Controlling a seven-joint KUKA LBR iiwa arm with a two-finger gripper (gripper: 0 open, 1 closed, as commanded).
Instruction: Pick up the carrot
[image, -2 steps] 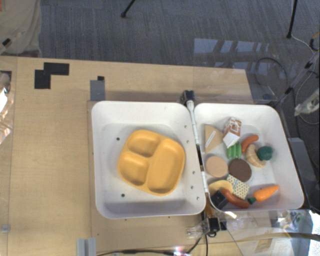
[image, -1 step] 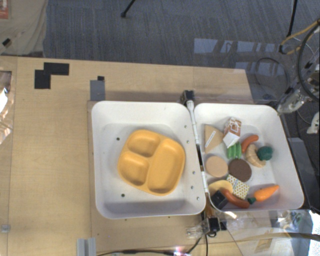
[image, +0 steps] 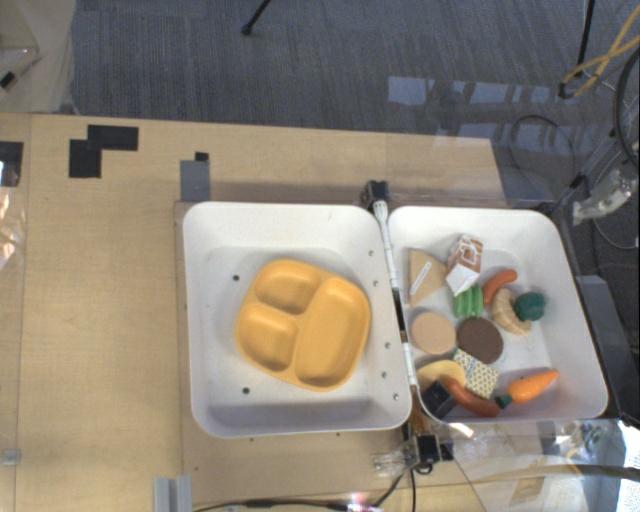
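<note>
An orange carrot (image: 530, 385) with a small green top lies near the front edge of the right bin (image: 570, 300), pointing right. Just left of its green end sit a red sausage (image: 470, 399) and a checkered piece (image: 478, 374).
The right bin also holds a cheese wedge (image: 424, 274), a small carton (image: 464, 258), a green piece (image: 467, 303), a second red sausage (image: 498, 284), broccoli (image: 530, 305), round tan and brown discs (image: 458, 336) and a banana (image: 438, 373). A yellow divided plate (image: 303, 323) sits in the left bin (image: 215, 250).
</note>
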